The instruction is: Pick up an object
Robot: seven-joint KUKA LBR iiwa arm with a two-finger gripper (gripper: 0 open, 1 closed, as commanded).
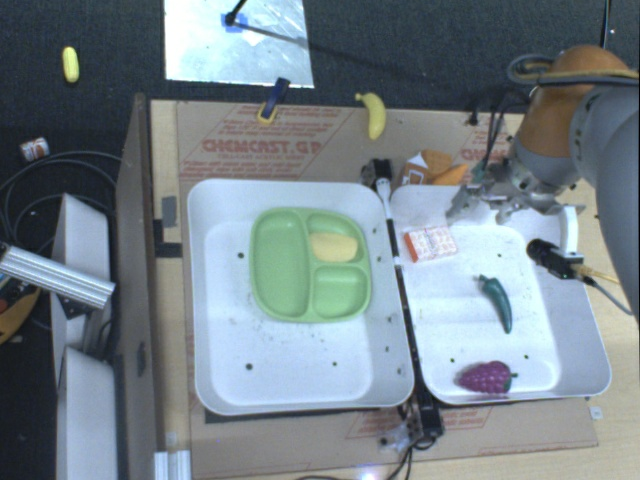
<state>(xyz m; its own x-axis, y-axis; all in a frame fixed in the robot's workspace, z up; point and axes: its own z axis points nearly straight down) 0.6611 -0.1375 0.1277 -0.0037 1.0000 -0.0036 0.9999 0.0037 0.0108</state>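
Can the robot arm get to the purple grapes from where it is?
Probably yes. The grapes lie in the open near the front of the right bin, nothing on them. The gripper is over that bin's far edge, the green pepper off to one side.

Brown cardboard-covered bench (300, 138) with red printed lettering, set on dark carpet. Two shallow white plastic bins side by side on it, touching along middle: left bin (225, 368), right bin (580, 348). Small yellow banana-shaped toy (373, 114) at bench's far edge, near middle. Blue-and-yellow clamp-like piece (272, 102) at far edge, toward left corner. Orange object (440, 168) just behind right bin, kind unclear.
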